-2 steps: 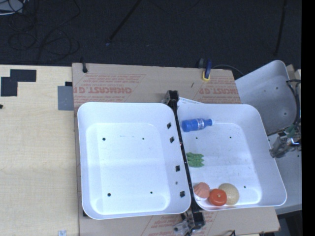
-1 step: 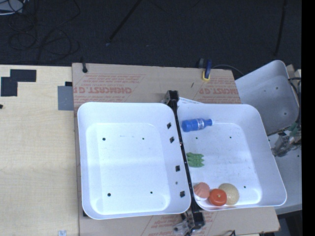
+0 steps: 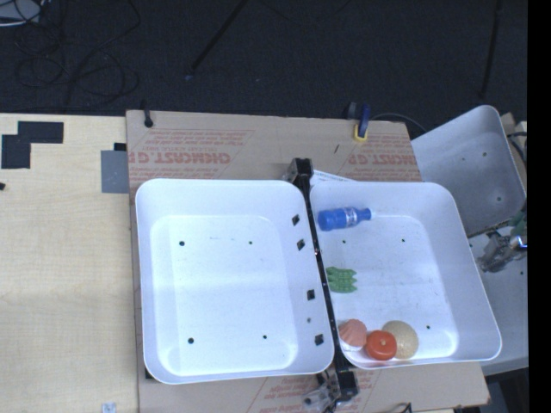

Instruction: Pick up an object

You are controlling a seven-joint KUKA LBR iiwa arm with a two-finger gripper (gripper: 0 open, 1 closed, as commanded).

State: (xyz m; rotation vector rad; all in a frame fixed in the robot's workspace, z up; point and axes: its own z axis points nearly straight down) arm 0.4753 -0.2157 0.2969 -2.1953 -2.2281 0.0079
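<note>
A metal gripper [image 3: 504, 248] sits just off the right white plastic bin's [image 3: 472, 269] edge; whether it is open I cannot tell. Well to its left in that bin lies a blue plastic bottle [image 3: 344, 218], with a small red round object [image 3: 380, 345] in the near corner.

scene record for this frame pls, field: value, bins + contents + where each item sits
left bin: white, shallow, nothing seen inside
right bin: white, shallow, holds all items
blue bottle: lying on its side, far left corner of right bin
green item: by right bin's left wall, mid-depth
pink round item: near left corner of right bin
red round item: near edge, between the pink and beige items
beige round item: right of the red one
divider: dark strip between bins
</note>
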